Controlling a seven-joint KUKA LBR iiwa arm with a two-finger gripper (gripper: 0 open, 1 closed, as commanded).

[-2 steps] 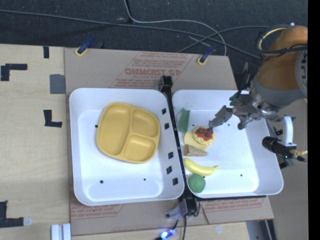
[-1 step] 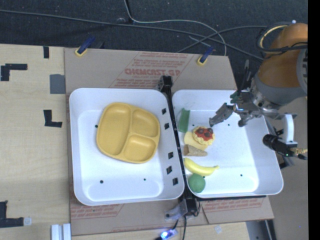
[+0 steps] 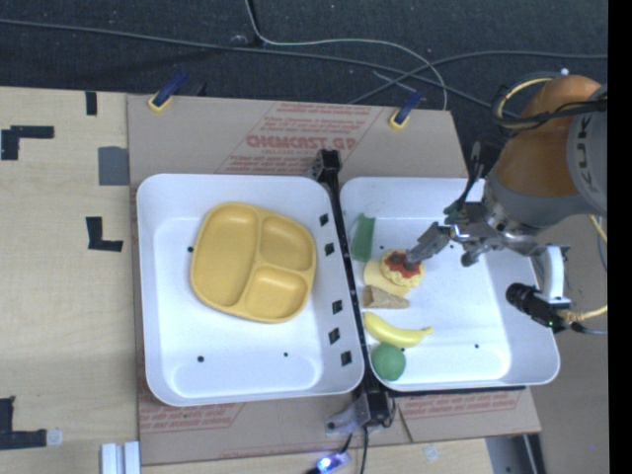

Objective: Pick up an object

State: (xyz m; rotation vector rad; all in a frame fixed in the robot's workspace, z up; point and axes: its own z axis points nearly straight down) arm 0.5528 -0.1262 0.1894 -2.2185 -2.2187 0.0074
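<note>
Reaching into the right bin (image 3: 494,354) from its right side, the gripper (image 3: 408,258) sits low over the yellow-and-red toy food (image 3: 395,273) near that bin's left wall, about mid-height. Fingertips look like they meet the red top of the piece, but the angle is too coarse to say if they are spread, pressed together or pinching; cannot tell. No object is visibly between them, so no grasp confirmed.

Other stuff in the right bin: green block (image 3: 363,235) against the left wall toward the back, tan slab (image 3: 387,300) just under the toy food, banana (image 3: 395,332) nearer the front-left, green ball (image 3: 389,362) touching or just beside the banana at the front-left corner. Left bin (image 3: 168,363) carries a yellow divided plate (image 3: 253,262), roughly centred, nothing on it.

Progress, judging from this: approach looks done, arm is down at a candidate. Left to do: close on it, lift clear of the bin floor. Everything rests on the bin; nothing raised yet. Clutter is tight round the target, so a slip or double-pick seems possible.
</note>
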